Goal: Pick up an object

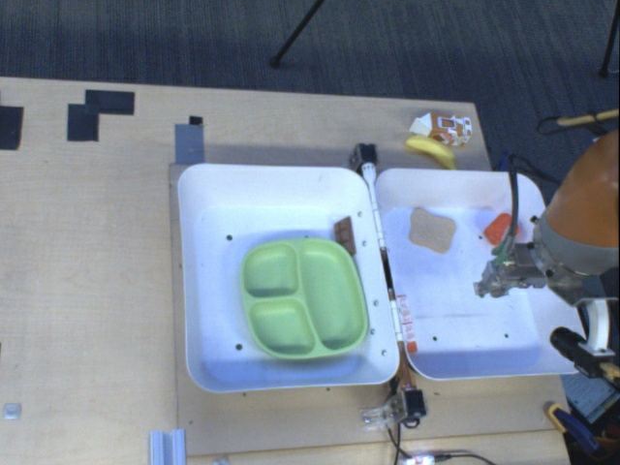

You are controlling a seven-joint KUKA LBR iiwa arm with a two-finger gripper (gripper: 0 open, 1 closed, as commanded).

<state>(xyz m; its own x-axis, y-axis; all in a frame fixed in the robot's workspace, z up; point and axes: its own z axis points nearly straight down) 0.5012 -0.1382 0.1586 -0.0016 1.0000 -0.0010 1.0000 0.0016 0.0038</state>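
Tool [496, 285] of mine hangs low over the right shallow white plastic bin [455, 352], near that bin's right side, at the end of my grey arm with its orange band [589, 197]. Whether its fingers are apart or together I cannot tell from this slant, and I see nothing between them.

Beneath everything is my pale wooden desk [87, 279], with a few dark cut-out shapes near its far left corner; beyond its far edge lies dark blue-grey carpet [194, 27], crossed by a thin black leg of a stand.

Two bins sit side by side. Inside the left white bin [208, 260] lies a light green plastic divided plate [304, 298] with three compartments, and a small brown block [343, 231] rests just beyond the plate's far right rim, close to the wall between the bins. Within the right bin, a tan, rounded square sponge-like piece [431, 230] lies toward the far side, and a small orange-red object [498, 228] lies just beyond my tool, near the bin's far right corner.

Outside the bins, on the desk behind the right one, sit a yellow banana-shaped toy [429, 148] and a small white-and-orange packet [449, 128], touching or nearly so.
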